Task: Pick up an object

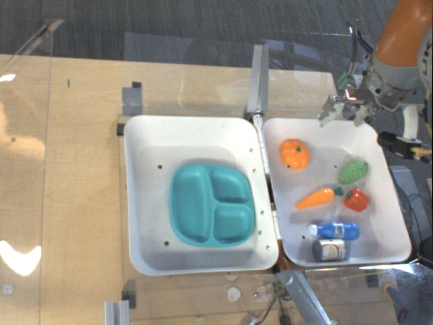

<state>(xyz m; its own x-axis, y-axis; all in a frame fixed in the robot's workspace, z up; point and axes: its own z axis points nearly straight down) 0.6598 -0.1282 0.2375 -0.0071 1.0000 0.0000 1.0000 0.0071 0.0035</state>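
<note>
From above, the wooden bench (67,181) is carrying two shallow white bins side by side. The left bin (145,147), in the middle of the frame, is holding a teal divided tray (211,205) lying flat on its floor. The right bin (385,202), toward the right of the frame, is holding the loose objects: an orange toy pumpkin (295,154) is sitting near its upper left, a green leafy toy vegetable (352,172) is lying toward its right side, a toy carrot (316,198) is lying at a slant in the middle, and a red toy pepper (356,200) is sitting just beside the carrot's green end. Toward the bin's lower edge, a small blue bottle (336,231) is lying on its side, with a can (329,250) just below it. The arm is reaching in at the upper right of the frame, and the gripper (344,111) is hanging over the right bin's upper rim, fingers spread apart and grasping nothing, well apart from every object.
</note>
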